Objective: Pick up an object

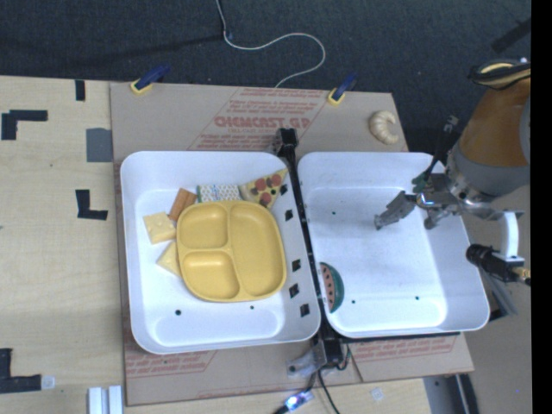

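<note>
The two grey metal fingers (pixel 412 214) are spread apart, grasping nothing, hovering over the right white bin (pixel 431 317). The yellow divided plastic plate (pixel 231 250) is lying in the left white bin (pixel 147 317).

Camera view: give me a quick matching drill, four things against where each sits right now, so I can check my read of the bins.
Things:
1. yellow divided plate
2. watermelon slice toy
3. gripper
4. beige lump

Places:
A. on the cardboard behind the right bin
B. over the right bin
C. middle of the left bin
D. right bin's left edge

Pairs: 1-C, 2-D, 3-B, 4-A
</note>
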`<state>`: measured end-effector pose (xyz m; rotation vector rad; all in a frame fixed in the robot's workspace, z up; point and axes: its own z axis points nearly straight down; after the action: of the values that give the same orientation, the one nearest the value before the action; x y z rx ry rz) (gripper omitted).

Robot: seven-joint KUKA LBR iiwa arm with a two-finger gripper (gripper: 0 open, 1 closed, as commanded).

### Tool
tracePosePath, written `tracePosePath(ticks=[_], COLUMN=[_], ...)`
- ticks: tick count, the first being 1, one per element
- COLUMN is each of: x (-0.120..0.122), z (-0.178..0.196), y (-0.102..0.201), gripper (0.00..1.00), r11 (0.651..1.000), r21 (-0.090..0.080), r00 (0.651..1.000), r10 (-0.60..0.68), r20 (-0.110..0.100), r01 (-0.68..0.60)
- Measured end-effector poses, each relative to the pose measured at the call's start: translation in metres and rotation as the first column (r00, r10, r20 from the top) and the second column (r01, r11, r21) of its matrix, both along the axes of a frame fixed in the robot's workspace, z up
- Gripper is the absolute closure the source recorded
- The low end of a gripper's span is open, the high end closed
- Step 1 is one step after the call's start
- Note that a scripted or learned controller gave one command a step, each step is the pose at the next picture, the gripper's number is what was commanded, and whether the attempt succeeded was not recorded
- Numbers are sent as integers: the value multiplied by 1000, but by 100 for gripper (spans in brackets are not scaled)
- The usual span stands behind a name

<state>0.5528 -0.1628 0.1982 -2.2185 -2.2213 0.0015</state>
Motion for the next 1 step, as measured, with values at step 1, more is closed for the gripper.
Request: tracePosePath(ticks=[1], x=[-2], z=[-43], y=[-1], gripper=[0], r11=[1000], r21=[-1], r00=[1000], r10=[0], r20=[-3], r01=[0])
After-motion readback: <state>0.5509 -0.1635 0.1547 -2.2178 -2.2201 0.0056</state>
